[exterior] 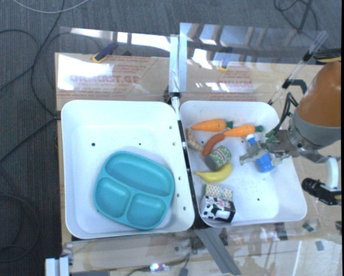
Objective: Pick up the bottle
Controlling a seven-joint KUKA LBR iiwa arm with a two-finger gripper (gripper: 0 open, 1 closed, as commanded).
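One arm is reaching in from the right of the frame, and its gripper point(256, 154) is hanging over the right-hand bin point(286, 203), right of the frame's centre. The bottle point(262, 160), a small thing with a blue body and what looks like a pale neck, is sitting directly at the gripper's tip, toward the right-middle of that bin, just below the right end of the smaller carrot point(239, 131). Its long axis is seeming to run from upper left to lower right, neck toward the upper left, though the metal of the gripper is overlapping it and blurring the outline. Whether the bottle is sitting between the jaws or merely beneath them is something I cannot tell, and the spread of the jaws is equally unclear from this slanted angle. So the relation that matters is a near one: the bottle is lying under or just to the lower right of the tip, not off to the side. The banana point(214, 174) and the other carrot point(209, 125) are lying well to the left, apart from the bottle. The blue tray point(134, 188) is resting in the left bin point(80, 119).
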